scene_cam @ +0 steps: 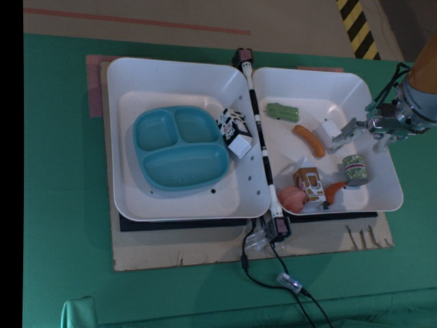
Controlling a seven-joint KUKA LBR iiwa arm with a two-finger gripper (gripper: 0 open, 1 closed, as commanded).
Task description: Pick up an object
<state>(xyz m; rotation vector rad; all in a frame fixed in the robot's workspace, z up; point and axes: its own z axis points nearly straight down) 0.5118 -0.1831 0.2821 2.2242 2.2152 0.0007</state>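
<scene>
Cables [273, 268] trail off the surface's near edge. Reaching stage: end effector [345, 134], fingers spread, hangs over the right bin's [382, 203] far-right area beside a white block [328, 130]; next, descend and close.

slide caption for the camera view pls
Gripper above right bin beside the sausage; blue divided plate in left bin.

Right bin [382, 195] objs: green veg [282, 111] flat at far-left; orange sausage [309, 141] lying diagonal mid; white block [329, 131] beside it; small can [354, 169] upright; brown carton [309, 184], pink ball [292, 198], orange carrot [334, 190] at near edge.
</scene>
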